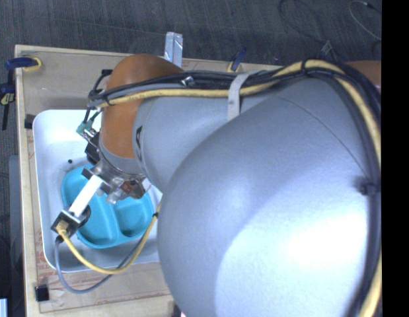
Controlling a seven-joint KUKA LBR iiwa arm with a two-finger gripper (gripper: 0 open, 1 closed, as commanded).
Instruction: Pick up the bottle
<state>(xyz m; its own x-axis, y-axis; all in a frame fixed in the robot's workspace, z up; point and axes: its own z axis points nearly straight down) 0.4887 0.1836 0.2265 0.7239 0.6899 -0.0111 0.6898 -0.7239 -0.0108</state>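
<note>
Camera view, hand (115,193) low over blue dish (115,226), left bin (45,144).

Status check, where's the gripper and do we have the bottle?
Gripper low in left bin, over blue object. Bottle not identifiable. Arm blocks much of the view.

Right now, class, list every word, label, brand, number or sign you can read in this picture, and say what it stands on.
None: no readable text shows.
Arm: plain grey casing with an orange band, no markings.
Blue object in the white bin: no label to be seen.
Bench: bare, no signs.
</note>
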